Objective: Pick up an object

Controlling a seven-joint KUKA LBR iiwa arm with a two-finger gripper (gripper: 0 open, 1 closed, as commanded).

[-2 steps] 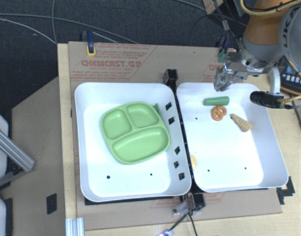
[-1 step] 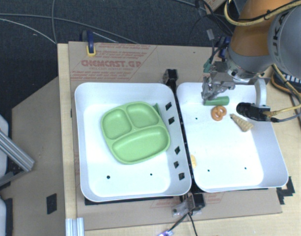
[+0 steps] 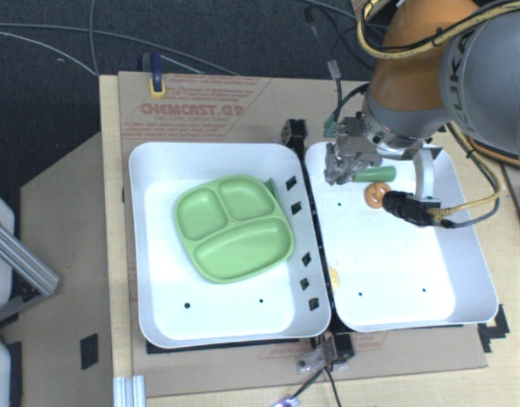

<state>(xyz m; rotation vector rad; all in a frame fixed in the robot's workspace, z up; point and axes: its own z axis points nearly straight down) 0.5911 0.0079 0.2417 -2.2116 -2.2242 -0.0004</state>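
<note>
On a brown board-covered bench (image 3: 200, 108) above dark carpet, two glossy white bins sit side by side. The left bin (image 3: 149, 227) holds a smooth green three-compartment plate (image 3: 234, 227). Over the right bin's (image 3: 412, 287) far end, the gripper (image 3: 343, 170) hangs low; its state cannot be told. A green object (image 3: 378, 174) and a small round orange piece (image 3: 376, 195) lie just beside it.

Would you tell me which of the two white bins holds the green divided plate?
The left bin, the one farther from the arm, holds the green divided plate. The right bin has the tool over its far end instead.
</note>
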